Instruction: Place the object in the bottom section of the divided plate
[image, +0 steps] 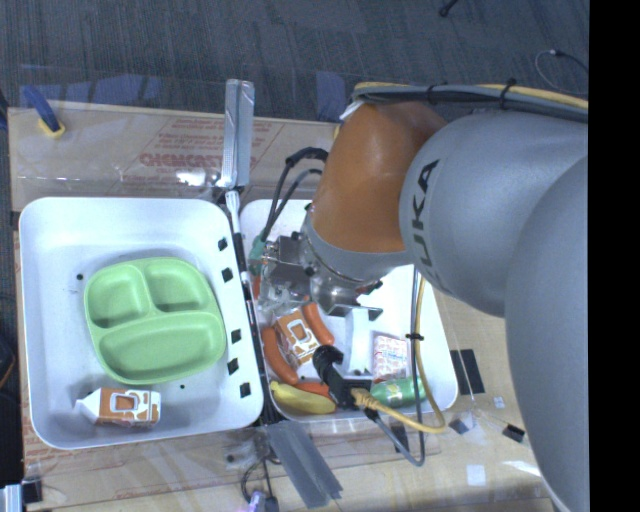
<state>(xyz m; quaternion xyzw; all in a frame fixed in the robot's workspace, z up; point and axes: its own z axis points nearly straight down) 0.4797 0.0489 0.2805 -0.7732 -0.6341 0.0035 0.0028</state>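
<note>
The arm reaches down into the right bin (440, 395), its gripper (292, 285) low over the clutter there.

The gripper's grasp cannot be told from this view. Just below it lie a small orange-and-white carton (297, 340), a carrot (277, 358), a banana (302, 400) and a green bottle (400, 391). The green divided plate (153, 318) sits well apart in the left bin (50, 250), with its large bottom section bare. A second orange-and-white carton (122, 407) lies just below the plate.
</note>
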